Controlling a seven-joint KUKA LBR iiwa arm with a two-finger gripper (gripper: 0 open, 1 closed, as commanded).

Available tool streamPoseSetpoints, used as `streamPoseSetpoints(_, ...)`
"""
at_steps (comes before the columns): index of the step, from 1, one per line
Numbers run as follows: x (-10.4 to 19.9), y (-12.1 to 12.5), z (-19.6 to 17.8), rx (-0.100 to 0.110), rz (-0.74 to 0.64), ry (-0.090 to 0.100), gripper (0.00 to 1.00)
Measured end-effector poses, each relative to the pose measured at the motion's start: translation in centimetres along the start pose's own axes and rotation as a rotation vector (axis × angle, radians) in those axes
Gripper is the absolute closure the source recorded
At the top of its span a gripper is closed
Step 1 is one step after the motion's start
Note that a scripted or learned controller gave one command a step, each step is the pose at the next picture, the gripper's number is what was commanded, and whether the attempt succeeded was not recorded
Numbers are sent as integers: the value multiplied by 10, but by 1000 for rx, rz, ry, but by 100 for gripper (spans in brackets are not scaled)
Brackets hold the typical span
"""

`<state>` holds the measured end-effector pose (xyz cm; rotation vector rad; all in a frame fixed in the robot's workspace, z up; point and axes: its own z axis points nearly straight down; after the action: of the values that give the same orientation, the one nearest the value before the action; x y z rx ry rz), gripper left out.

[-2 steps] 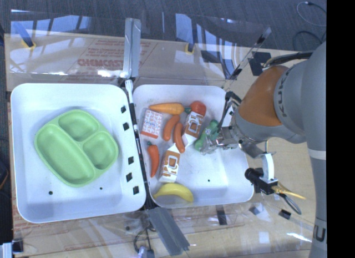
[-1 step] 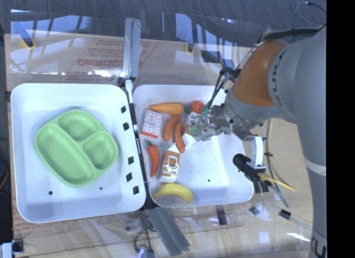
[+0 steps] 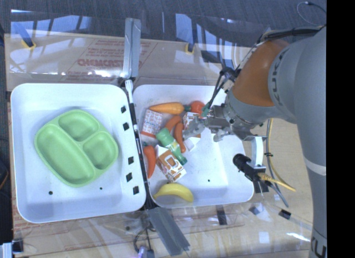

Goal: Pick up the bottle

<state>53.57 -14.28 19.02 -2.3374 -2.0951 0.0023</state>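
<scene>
The bottle (image 3: 169, 142) is small and green with a round green cap. It lies tilted in the middle of the right bin (image 3: 222, 173), among other items. My gripper (image 3: 192, 125) reaches in from the right and hovers over the pile, just up and right of the bottle's cap, beside a red-orange carrot (image 3: 177, 131). I see nothing clearly held between the fingers. The wrist and its fittings hide part of the pile beneath them.
Around the bottle lie an orange carrot (image 3: 166, 107), a tomato (image 3: 197, 107), two small cartons (image 3: 152, 121) (image 3: 171, 166), another carrot (image 3: 150, 160) and a banana (image 3: 174, 192). The left bin (image 3: 33, 196) holds a green divided plate (image 3: 77, 146).
</scene>
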Motion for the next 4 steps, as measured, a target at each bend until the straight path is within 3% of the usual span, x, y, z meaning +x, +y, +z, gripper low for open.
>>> streamPoseSetpoints(1,30,-5,67,-6,-112,-2,0)
streamPoseSetpoints(2,43,20,71,-14,-337,-4,0)
streamPoseSetpoints(3,40,7,61,-2,-285,-2,0)
streamPoseSetpoints(4,34,-57,38,0,-417,0,0)
